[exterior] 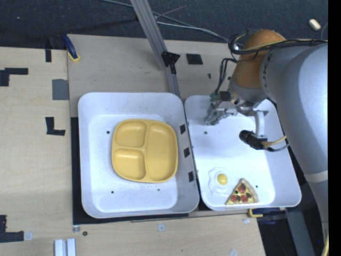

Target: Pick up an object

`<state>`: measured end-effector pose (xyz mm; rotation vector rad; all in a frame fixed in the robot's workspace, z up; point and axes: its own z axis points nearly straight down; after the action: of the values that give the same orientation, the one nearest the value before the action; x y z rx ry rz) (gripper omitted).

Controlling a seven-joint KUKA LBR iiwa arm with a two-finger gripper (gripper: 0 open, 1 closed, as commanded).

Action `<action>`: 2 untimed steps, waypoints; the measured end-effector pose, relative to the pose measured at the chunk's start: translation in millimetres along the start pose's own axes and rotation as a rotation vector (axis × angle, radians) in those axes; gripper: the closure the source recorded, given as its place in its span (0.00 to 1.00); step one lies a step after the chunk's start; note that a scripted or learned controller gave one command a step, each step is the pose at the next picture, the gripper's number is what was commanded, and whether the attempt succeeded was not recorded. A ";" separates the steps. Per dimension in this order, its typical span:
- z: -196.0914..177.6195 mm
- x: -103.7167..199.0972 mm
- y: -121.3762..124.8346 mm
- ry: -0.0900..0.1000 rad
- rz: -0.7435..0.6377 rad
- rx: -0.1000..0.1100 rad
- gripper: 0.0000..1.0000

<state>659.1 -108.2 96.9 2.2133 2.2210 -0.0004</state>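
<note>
Camera view: arm over the right bin's far end.

Gripper (213,116) hangs low over the far left part of the right bin (277,153); whether it is released or clenched cannot be told. A fried egg (219,180) and pizza slice (242,192) lie together at that bin's near edge, well apart from the gripper. A yellow divided plate (144,150) sits in the left bin (96,143).

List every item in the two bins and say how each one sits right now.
Yellow plate: flat, upright, in the left bin, nothing on it.
Fried egg: flat, yolk up, right bin.
Pizza slice: flat, toppings up, beside the egg.
Tool: low over the right bin's far end, holding nothing visible.
</note>
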 end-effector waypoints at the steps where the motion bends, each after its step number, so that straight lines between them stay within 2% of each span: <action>1: -61.4 -3.6 3.5 0.004 0.002 0.002 1.00; 2: -120.1 -3.4 -4.0 0.004 0.002 0.000 1.00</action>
<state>654.6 -111.0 216.9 2.2176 2.2208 0.0034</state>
